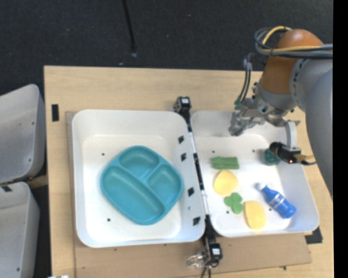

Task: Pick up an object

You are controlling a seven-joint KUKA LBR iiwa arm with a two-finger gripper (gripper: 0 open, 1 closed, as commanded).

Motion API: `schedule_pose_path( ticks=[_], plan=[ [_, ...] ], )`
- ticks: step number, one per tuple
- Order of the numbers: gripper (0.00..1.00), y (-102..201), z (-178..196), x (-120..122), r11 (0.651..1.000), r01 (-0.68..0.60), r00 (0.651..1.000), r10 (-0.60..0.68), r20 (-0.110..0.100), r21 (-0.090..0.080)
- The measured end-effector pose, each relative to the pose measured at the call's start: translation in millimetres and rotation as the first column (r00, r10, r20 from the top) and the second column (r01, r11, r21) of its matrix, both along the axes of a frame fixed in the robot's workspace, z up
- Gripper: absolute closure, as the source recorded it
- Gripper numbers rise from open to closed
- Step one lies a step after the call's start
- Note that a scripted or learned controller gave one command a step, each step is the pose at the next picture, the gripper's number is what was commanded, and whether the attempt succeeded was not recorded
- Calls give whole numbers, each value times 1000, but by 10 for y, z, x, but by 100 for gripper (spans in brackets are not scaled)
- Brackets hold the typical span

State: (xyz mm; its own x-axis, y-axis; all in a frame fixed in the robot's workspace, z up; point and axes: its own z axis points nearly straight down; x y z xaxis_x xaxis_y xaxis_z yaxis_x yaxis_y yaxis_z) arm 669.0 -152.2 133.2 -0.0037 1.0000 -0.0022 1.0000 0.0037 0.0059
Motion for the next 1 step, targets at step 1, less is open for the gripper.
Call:
schedule_pose_path(
  ticks=[1],
  plan=[
    [100, 20, 445, 8, 1000, 1, 1000, -1, 0, 1]
  ],
)
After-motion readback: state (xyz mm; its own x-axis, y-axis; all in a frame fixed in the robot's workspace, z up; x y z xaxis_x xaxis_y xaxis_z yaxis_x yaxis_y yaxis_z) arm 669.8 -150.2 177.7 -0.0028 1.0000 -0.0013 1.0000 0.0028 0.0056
